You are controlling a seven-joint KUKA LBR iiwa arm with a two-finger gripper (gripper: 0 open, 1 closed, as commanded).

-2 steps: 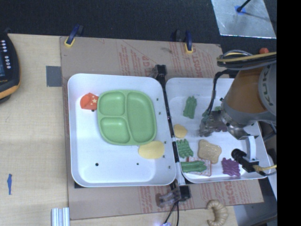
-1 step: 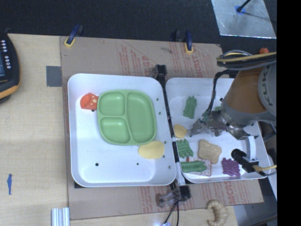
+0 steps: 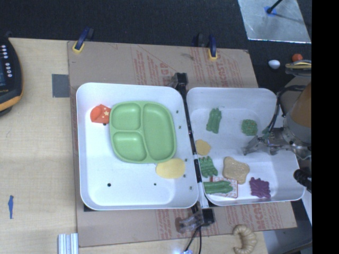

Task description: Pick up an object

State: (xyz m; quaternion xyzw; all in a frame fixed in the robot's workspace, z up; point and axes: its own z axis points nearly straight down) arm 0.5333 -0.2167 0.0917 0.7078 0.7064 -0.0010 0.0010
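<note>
Camera view: gripper (image 3: 254,146) spread wide, holding nothing, low in the right white bin (image 3: 233,97). Round green knobbly toy (image 3: 249,126) sits just beside it; tan toast-shaped piece (image 3: 235,169) and purple grape cluster (image 3: 259,188) lie nearby.

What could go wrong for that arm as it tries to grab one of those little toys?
The gripper sits low near the right bin's wall, so it might bump it. The toys in the right bin lie close together: the tan piece, the green strip and the purple piece, so it could nudge a neighbour or grab two. They also look flat, and may slip out.
</note>
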